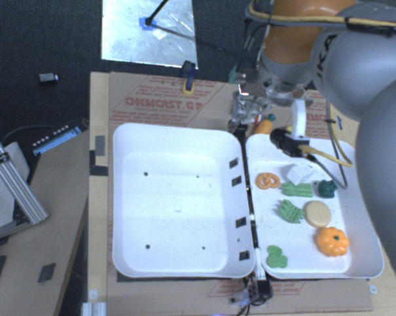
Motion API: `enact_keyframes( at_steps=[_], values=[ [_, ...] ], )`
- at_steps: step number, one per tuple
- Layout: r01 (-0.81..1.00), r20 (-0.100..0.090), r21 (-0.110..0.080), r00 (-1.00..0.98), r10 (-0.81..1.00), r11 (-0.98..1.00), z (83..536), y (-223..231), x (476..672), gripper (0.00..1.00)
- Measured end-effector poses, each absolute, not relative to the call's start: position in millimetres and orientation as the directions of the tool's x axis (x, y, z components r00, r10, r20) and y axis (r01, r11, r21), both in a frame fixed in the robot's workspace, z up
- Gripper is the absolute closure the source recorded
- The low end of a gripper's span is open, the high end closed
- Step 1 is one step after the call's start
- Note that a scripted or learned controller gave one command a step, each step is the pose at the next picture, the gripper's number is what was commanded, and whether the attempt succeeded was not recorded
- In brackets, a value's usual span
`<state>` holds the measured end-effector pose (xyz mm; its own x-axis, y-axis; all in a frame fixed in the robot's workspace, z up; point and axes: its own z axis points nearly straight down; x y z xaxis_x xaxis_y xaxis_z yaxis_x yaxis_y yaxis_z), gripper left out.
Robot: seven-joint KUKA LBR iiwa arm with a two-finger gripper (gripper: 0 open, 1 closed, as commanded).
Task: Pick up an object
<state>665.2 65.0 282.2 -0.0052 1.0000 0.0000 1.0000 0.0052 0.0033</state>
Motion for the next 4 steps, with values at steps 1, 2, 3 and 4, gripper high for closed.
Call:
enact_keyframes(
  at_steps=[1, 2, 3, 4],
  values=[
    [1.000, 0.001, 0.003, -0.005, 1.000, 0.005, 274, 192, 635.5, 1.00],
    [1.000, 0.001, -0.004, -0.008, 1.000, 0.008, 278, 237, 545.8, 1.00],
    [1.000, 0.002, 0.002, -0.003, 1.000, 0.003, 313, 235, 595.9, 1.00],
    [1.000, 0.000, -0.003, -0.005, 1.000, 0.005, 327, 234, 535.0, 1.00]
  ],
)
